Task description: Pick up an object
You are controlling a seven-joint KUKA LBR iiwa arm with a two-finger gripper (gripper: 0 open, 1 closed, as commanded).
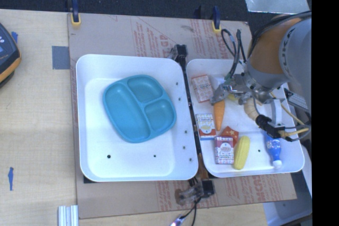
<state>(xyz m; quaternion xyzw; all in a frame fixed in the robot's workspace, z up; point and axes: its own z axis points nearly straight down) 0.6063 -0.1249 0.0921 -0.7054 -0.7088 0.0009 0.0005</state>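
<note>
Nearest me, along the right bin's (pixel 296 166) front edge, lie a small red carton (pixel 224 150), a corn cob (pixel 241 152) just beside it and a blue tube (pixel 274 151) further right. Behind them sit another carton (pixel 205 125) and a carrot (pixel 219 112), point toward me. The gripper (pixel 226 90) sits at the carrot's top end; whether it is wide, narrow or gripping, I cannot tell, as the wrist and cables crowd it. A pale banana-like thing (pixel 251 109) is half hidden under the arm. A third packet (pixel 201 87) lies at the back. The left bin (pixel 85 129) holds a blue divided plate (pixel 139 107).
</note>
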